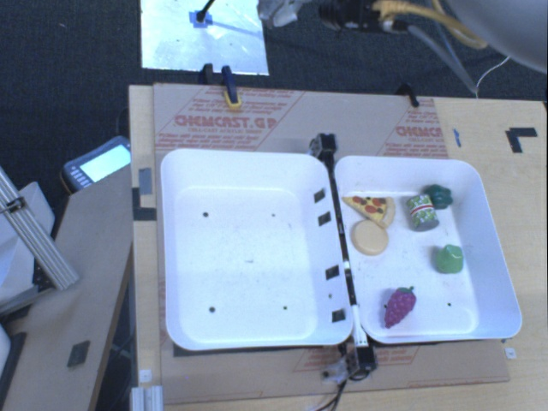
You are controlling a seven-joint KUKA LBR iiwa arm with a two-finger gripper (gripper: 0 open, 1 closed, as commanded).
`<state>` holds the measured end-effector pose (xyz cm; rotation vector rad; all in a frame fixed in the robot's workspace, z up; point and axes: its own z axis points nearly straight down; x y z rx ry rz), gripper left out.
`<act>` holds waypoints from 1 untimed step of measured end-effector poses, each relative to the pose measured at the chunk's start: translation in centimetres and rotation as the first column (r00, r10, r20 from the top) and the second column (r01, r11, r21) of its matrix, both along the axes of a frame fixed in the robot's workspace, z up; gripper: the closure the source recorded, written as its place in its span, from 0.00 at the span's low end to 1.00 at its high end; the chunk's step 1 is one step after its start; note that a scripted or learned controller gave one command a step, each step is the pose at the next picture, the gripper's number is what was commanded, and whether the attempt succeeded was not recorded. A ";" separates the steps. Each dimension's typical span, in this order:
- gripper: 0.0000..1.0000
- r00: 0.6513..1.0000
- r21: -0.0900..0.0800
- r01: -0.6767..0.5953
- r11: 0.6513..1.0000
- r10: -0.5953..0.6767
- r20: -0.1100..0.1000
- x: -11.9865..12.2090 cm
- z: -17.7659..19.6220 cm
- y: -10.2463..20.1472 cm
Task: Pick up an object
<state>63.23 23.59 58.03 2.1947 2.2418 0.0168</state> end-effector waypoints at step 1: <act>0.00 1.000 0.000 -0.001 1.000 0.001 -0.001 0.0 0.0 0.0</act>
